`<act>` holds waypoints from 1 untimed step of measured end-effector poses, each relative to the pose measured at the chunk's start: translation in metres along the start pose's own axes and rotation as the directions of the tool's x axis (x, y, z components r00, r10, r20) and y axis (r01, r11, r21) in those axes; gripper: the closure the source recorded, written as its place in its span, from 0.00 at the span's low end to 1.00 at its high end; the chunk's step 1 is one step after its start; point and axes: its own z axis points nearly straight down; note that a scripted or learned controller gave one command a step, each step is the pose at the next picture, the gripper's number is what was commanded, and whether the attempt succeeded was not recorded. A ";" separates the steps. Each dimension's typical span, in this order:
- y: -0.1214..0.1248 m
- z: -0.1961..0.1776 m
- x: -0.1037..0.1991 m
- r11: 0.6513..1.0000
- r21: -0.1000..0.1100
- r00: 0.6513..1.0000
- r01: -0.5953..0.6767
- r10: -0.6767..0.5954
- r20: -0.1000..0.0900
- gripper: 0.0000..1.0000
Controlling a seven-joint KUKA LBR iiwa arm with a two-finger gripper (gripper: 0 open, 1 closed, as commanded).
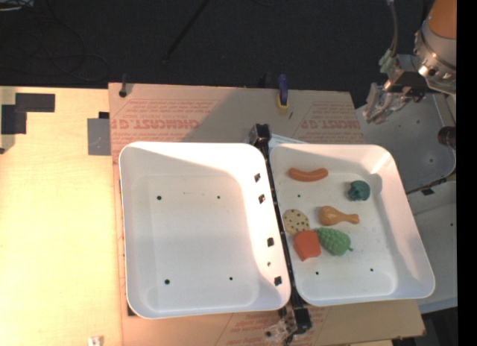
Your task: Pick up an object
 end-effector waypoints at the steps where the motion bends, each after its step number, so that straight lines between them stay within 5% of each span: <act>1: -0.072 0.099 -0.059 1.000 0.022 1.000 -0.012 0.012 -0.002 1.00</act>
